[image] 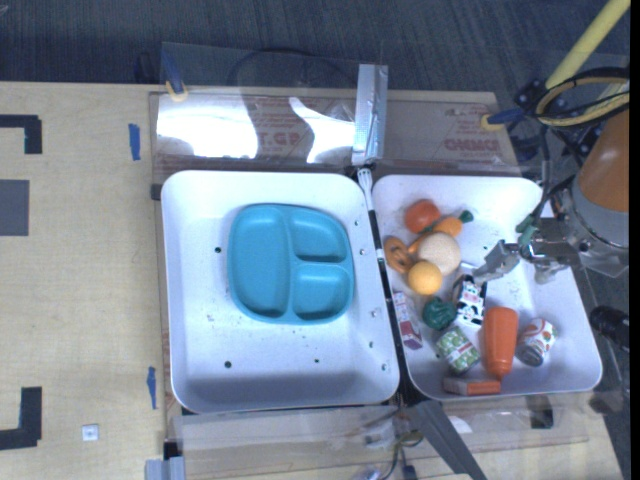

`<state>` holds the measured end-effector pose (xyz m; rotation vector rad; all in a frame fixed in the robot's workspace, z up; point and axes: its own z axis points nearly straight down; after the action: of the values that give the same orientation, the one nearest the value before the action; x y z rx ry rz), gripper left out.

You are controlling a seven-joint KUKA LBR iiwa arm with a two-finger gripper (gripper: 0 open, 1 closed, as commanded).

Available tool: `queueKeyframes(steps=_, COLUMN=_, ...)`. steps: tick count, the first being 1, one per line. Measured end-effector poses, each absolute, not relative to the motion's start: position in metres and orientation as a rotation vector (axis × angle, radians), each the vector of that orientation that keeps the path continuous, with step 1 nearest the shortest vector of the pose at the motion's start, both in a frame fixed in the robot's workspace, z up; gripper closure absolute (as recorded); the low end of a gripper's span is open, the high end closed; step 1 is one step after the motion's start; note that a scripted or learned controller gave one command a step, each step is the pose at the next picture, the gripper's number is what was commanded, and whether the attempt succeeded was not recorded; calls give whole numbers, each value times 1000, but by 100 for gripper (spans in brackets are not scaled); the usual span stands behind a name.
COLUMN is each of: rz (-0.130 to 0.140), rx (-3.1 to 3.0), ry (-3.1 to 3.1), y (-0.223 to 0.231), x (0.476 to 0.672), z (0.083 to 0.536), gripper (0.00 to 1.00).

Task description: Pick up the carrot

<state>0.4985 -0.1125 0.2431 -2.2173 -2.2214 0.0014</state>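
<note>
While the pincer (500, 259) hangs released, the right bin (585, 368) holds the carrot (499, 341) among toy foods.

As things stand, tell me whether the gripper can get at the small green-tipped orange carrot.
Probably yes. The gripper hangs over the right white bin, just right of the carrot, whose top lies uncovered, though the cream ball and red tomato crowd it.
</note>
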Motion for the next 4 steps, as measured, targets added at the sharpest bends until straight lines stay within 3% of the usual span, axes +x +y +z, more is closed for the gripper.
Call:
queueKeyframes(steps=1, rz=1, rx=-2000, ry=-2422, y=-62, x=584, z=183, gripper=0)
queueKeyframes(steps=2, rz=9, rx=-2105, ry=-2322, y=-97, x=575, z=93, gripper=0)
queueKeyframes(steps=3, rz=-6, rx=-1930, ry=-2485, y=-107, x=527, z=88, gripper=0)
queueKeyframes(steps=4, rz=-13, rx=-1938, ry=-2486, y=-108, x=529, z=99, gripper=100)
